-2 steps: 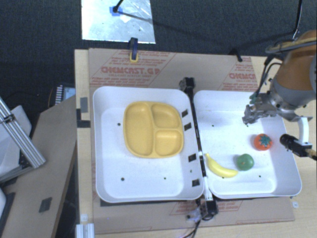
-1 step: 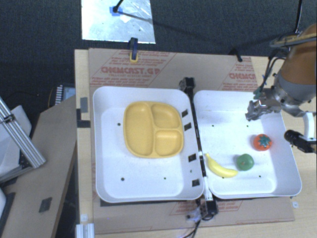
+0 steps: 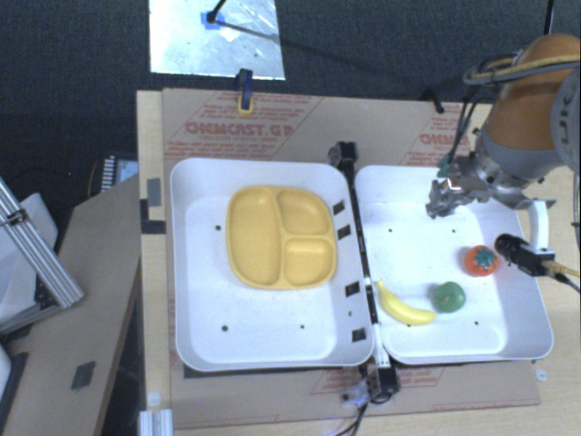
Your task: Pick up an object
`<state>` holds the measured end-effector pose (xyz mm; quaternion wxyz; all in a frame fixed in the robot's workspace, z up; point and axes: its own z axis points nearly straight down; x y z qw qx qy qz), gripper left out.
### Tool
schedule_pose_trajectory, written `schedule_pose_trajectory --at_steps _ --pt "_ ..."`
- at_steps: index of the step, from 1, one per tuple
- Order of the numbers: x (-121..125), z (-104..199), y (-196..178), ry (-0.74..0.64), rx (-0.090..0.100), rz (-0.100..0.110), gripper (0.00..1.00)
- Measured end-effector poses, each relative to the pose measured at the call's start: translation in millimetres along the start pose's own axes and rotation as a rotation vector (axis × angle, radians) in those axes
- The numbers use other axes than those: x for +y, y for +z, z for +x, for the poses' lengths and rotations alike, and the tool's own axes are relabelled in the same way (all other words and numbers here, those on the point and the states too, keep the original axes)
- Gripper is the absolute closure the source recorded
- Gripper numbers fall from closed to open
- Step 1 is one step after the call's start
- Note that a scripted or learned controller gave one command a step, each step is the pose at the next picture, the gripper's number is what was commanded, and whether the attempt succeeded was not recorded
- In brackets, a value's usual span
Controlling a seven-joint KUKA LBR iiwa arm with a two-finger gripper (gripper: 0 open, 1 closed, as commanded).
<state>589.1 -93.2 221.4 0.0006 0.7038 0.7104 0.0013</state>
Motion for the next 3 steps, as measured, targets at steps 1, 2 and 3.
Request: schedule_pose_trajectory --at_steps 1,2,3 --pt "9 59 -2 -0.002 0.001 0.0 1.0" --pt "-2 115 -10 -0.001 0.001 0.001 1.0" --pt "-8 164 -16 -0.001 0.001 0.001 1.0"
